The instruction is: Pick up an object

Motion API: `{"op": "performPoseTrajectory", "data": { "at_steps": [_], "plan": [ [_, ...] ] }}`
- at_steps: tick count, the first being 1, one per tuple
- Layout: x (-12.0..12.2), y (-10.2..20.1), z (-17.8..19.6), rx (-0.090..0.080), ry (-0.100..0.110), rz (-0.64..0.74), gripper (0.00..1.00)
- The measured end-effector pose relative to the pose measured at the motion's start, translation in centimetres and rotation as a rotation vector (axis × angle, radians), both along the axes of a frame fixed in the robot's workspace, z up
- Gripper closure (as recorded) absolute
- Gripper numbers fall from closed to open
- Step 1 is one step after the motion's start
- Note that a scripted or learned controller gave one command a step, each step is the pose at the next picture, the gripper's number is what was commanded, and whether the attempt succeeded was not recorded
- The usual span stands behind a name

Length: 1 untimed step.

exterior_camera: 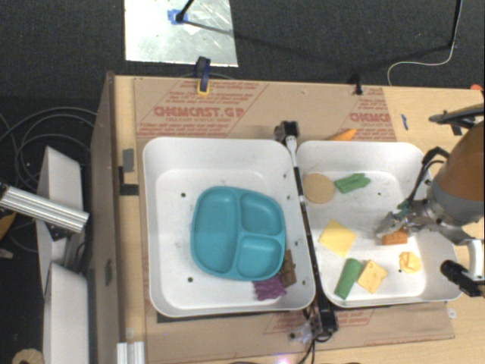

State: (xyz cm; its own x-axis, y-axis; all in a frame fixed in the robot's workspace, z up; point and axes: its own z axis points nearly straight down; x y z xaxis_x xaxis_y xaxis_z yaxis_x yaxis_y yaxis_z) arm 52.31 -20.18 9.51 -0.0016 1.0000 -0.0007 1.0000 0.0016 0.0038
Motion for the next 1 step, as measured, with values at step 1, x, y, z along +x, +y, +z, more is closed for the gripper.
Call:
{"op": "performPoseTrajectory", "data": {
  "at_steps": [1],
  "plan": [
    [-1.92,7.55,9.93,0.002,-0.003,0.009,1.00]
  ]
}}
